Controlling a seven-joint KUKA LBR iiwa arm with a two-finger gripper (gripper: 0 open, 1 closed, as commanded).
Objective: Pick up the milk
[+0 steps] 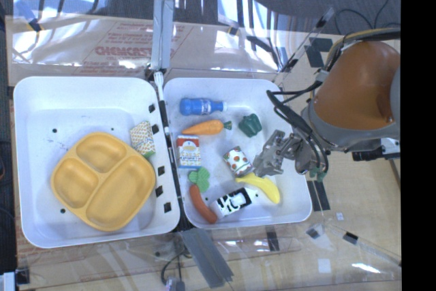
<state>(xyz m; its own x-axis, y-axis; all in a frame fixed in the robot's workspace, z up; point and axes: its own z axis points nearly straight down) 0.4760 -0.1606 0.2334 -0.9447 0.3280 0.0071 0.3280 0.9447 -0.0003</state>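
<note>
Two white bins lie below me: the left bin (41,215) bears a yellow divided plate (102,179), the right bin (300,211) carries the clutter. My arm (357,88) reaches in over the right bin's right wall, and my gripper (271,157) hangs above its middle right part. Whether my jaws are spread or pressed together I cannot tell from this angle; nothing shows between them.

The milk (233,202), a small carton with black cow patches, lies on its side near the front wall, between the sausage (202,204) and the banana (262,187), touching the banana or nearly so. It sits just in front of my gripper, untouched.

So I judge the task barely begun: reaching, grasping and lifting are all left. A strawberry carton (237,161) sits close beside my fingertips.
</note>
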